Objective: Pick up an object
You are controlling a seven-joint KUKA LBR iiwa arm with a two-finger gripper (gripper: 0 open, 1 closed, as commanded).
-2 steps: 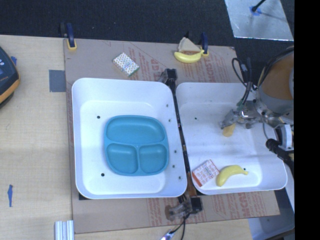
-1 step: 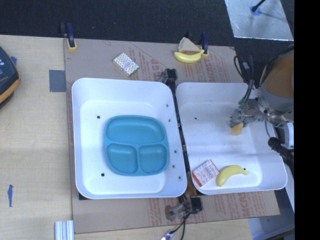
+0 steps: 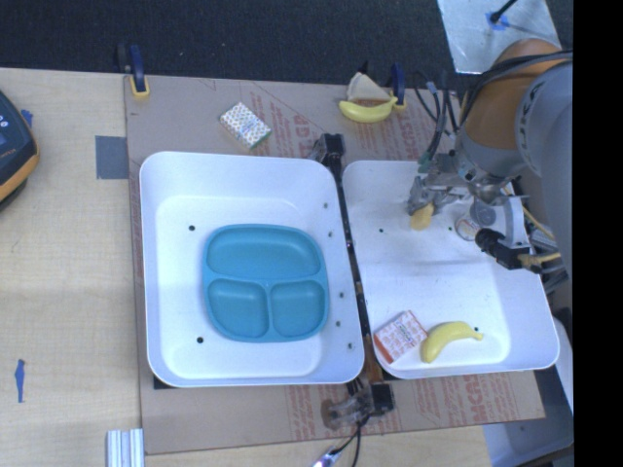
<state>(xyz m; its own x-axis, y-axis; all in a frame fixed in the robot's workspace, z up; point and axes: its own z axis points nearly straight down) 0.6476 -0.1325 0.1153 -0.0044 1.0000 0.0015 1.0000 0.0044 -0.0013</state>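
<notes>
From the overhead camera I use the right-hand bin (image 3: pixel 450 353) as my landmark. The gripper (image 3: pixel 424 200) is down at that bin's far end, near the wall it shares with the left bin, and a small yellow piece (image 3: pixel 421 219) sits right under its tip. I cannot tell whether the jaws are spread, pressed together or pinching that piece; the wrist hardware hides the gap. A yellow toy banana (image 3: pixel 449 340) lies at the bin's near end, just beside a small red-and-white packet (image 3: pixel 398 336) tipped against the near corner. My worry here: if the jaws have only caught an edge of the yellow piece, it could slip out as I lift, and being so close to the far wall, a finger could snag the rim. The left bin (image 3: pixel 170 261) holds a blue divided plate (image 3: pixel 265 281). Beyond the right bin, on the bench (image 3: pixel 68 290), rest another banana-like toy (image 3: pixel 367 108) and a small patterned box (image 3: pixel 244 125). The packet carries print, but it is too small to read.
</notes>
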